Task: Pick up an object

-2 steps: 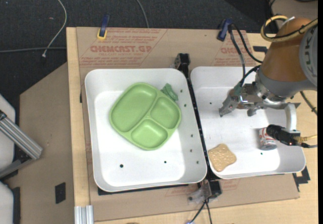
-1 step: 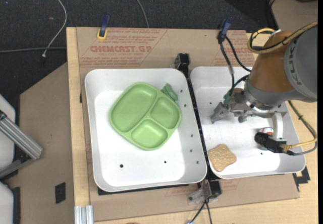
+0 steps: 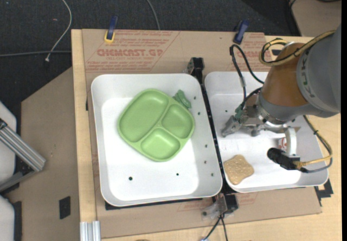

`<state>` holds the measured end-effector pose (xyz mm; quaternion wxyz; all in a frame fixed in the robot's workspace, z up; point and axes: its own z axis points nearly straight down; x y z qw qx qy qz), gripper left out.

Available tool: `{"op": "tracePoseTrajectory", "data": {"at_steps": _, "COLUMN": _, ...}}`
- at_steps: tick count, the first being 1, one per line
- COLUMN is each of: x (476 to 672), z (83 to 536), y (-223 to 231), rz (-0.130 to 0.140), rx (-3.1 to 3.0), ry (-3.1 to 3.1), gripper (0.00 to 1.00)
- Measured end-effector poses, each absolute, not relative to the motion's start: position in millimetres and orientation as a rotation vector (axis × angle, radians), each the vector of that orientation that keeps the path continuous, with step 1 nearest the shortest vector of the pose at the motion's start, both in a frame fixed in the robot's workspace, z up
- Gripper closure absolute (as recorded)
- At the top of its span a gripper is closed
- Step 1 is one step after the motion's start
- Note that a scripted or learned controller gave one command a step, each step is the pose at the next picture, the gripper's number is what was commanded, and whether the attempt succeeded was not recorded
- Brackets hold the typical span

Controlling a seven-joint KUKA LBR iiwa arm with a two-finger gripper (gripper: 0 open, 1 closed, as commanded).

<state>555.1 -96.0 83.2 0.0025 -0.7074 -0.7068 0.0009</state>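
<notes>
Dark carpet surrounds the tabletop (image 3: pixel 135 44). Approach step: gripper (image 3: pixel 234 124), grip state indiscernible, hovers in the right white bin (image 3: pixel 227 85); next, descend onto the tan cracker-like piece (image 3: pixel 238 169).

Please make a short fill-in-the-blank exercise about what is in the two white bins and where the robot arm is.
1. The green plate lies in the ____ bin.
2. The plate has ____ compartments.
3. The tan cracker lies in the right bin, near its ____ edge.
4. The gripper is over the ____ bin.

Missing words: left; three; front; right
</notes>
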Motion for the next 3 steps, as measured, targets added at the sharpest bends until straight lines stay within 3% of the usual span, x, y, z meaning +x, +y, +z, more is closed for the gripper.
{"op": "tracePoseTrajectory", "data": {"at_steps": 1, "x": 556.5, "z": 96, "y": -96, "rz": -0.002, "rx": -2.221, "ry": -2.22, "gripper": 1.0}}
{"op": "tracePoseTrajectory", "data": {"at_steps": 3, "x": 565.1, "z": 188, "y": -102, "rz": -0.005, "rx": -2.223, "ry": -2.225, "gripper": 1.0}}
